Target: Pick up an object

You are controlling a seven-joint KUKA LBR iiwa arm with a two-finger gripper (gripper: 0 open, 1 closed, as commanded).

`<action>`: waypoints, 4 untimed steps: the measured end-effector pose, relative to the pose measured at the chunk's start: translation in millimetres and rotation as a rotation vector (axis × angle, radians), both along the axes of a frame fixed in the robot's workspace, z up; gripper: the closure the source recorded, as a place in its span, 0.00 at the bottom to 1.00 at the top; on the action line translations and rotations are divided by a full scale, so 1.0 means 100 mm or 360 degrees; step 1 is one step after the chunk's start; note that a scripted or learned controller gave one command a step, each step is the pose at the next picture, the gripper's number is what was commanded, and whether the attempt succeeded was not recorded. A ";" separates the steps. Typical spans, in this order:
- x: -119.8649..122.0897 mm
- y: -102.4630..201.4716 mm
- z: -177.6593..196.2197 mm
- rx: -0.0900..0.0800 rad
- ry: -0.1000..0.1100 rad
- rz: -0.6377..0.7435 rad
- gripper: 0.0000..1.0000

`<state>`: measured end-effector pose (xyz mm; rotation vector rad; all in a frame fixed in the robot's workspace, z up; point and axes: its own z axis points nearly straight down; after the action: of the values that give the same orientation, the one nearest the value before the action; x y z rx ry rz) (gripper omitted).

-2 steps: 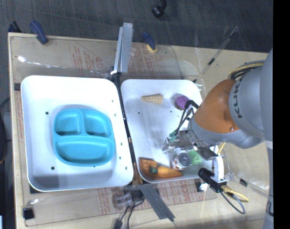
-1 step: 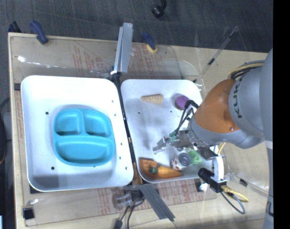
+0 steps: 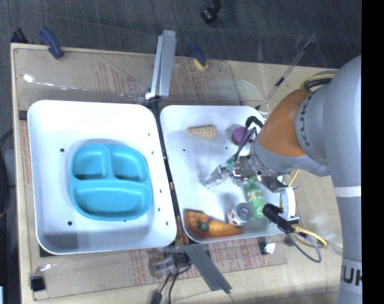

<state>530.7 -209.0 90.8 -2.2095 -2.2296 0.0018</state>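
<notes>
Over the right bin: the gripper (image 3: 220, 175) hangs low above bare white floor near the bin's middle, its silvery fingers (image 3: 212, 178) spread apart with nothing between them.
Gripper state: released and empty, as far as the slanted view allows; the fingertips are small and slightly blurred.
Right bin (image 3: 179, 144): carries every loose object on offer.
Waffle cone (image 3: 202, 131): lies flat toward the far wall, apart from the rest, with clear floor all round it.
Purple object (image 3: 240, 133): sits near the arm's wrist, partly hidden by it.
Green bottle (image 3: 255, 198): lies under the arm's wrist, half covered.
Carrot (image 3: 210, 224): rests against the near wall, close to a small round can (image 3: 241, 213).
Left bin (image 3: 46, 170): holds a blue divided tray (image 3: 111, 181), well apart from the gripper.
Best target, as a judgement: the waffle cone, being isolated and unobstructed.
Doing the step well: centre the open fingers across the cone's narrow width, descend until they straddle it, then close before lifting.
Risk: the carrot is hard against the wall, leaving one finger little room.
</notes>
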 end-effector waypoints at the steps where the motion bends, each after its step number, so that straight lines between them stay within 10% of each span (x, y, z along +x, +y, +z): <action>1: 0.72 0.00 0.01 0.0000 -0.0002 -0.0001 0.00; 2: -0.32 0.20 0.01 -0.0001 -0.0002 0.0000 0.00; 4: 1.20 0.00 0.01 -0.0002 -0.0002 0.0000 0.00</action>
<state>650.6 -208.8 92.0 -2.2104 -2.2311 0.0015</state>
